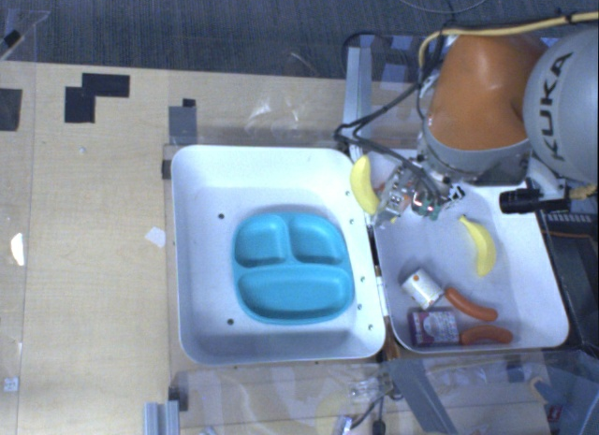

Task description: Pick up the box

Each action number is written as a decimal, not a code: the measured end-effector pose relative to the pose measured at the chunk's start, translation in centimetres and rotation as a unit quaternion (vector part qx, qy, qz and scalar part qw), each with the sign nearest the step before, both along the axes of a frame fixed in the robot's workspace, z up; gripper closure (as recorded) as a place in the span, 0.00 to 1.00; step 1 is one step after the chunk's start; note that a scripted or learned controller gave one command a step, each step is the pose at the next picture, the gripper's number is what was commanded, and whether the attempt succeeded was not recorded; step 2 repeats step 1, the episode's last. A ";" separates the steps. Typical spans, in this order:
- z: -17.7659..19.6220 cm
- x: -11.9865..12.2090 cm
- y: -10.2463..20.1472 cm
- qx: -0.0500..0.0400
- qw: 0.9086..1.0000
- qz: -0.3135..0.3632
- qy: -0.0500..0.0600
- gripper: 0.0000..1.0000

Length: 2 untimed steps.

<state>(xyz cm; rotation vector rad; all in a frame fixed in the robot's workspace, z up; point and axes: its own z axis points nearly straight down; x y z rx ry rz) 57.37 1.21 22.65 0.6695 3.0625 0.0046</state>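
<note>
We see the end effector [415,195] above the right bin [533,265], well apart from the box [433,326] inside, but cannot tell its state.

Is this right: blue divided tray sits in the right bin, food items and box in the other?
Not quite. The camera view shows the blue divided tray in the left bin, not the right. The bananas, sausages and box lie in the right bin.
</note>
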 end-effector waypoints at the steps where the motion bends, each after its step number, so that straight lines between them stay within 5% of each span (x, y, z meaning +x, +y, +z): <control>1: 1.6 -1.3 5.8 0.001 1.000 -0.023 -0.001 1.00; 2: 1.6 -1.3 5.8 0.001 1.000 -0.023 -0.001 1.00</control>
